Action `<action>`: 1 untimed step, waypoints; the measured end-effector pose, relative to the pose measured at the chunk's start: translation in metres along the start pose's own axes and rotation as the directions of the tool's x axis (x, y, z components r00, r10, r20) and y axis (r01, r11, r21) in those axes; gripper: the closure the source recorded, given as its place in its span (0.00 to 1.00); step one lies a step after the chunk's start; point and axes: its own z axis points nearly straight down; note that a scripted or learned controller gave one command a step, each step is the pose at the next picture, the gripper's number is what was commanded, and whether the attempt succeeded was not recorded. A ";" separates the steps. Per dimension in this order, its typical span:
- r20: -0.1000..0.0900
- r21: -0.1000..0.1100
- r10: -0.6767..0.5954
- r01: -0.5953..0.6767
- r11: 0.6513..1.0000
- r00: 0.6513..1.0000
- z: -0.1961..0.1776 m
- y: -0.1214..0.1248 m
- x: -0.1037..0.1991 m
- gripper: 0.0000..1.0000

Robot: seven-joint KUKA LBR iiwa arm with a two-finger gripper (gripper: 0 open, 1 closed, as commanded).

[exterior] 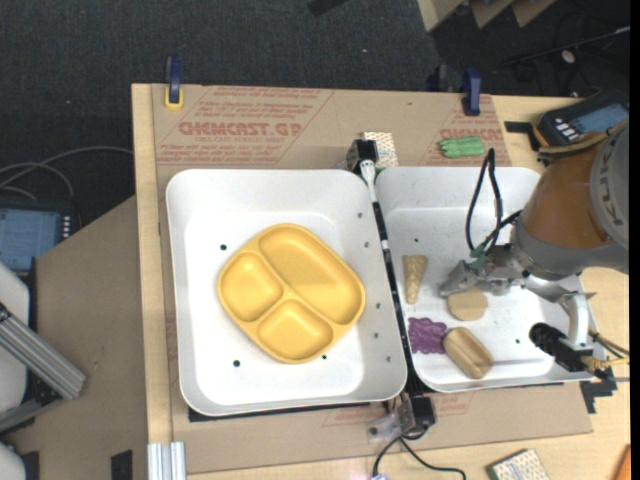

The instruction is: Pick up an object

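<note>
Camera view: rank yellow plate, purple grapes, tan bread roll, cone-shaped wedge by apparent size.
1. Yellow plate, by far.
2. Tan bread roll.
3. Purple grapes and cone-shaped wedge: too alike to rank.

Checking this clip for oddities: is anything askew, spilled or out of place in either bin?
Little stands out. The yellow tray sits skewed to the left bin. In the right bin, the cone, purple piece and tan block lie loose but contained.
</note>
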 end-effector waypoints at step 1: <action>0.000 -0.003 0.000 0.000 1.000 1.000 -0.014 -0.001 0.001 1.00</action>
